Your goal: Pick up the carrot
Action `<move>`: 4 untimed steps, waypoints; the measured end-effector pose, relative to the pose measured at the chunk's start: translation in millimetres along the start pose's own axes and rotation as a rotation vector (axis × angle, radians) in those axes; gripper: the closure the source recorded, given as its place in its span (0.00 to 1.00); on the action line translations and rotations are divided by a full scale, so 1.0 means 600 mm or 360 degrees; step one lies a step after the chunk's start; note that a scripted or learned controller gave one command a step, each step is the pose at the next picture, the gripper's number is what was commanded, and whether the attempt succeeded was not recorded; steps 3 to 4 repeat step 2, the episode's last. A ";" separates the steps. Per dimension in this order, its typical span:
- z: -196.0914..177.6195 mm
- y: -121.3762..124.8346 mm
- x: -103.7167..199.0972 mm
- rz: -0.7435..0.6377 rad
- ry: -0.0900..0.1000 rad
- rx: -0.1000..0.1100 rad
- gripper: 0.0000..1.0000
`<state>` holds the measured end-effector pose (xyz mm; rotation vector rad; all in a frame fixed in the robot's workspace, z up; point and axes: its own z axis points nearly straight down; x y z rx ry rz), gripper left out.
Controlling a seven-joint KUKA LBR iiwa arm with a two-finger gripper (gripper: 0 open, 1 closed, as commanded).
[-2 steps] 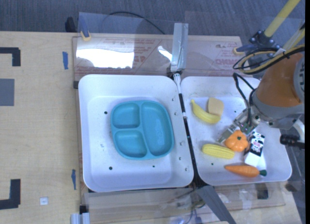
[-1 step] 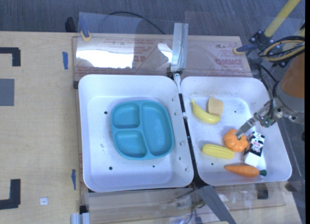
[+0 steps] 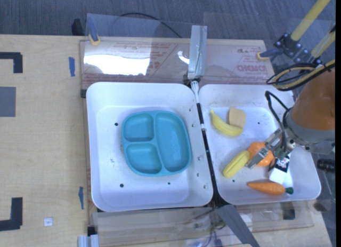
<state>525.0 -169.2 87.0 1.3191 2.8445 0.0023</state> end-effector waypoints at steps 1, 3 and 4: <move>-0.020 0.002 -0.003 0.0003 -0.0009 -0.0007 1.00; -0.171 0.139 0.072 -0.0102 -0.0004 -0.0012 1.00; -0.171 0.139 0.072 -0.0102 -0.0004 -0.0012 1.00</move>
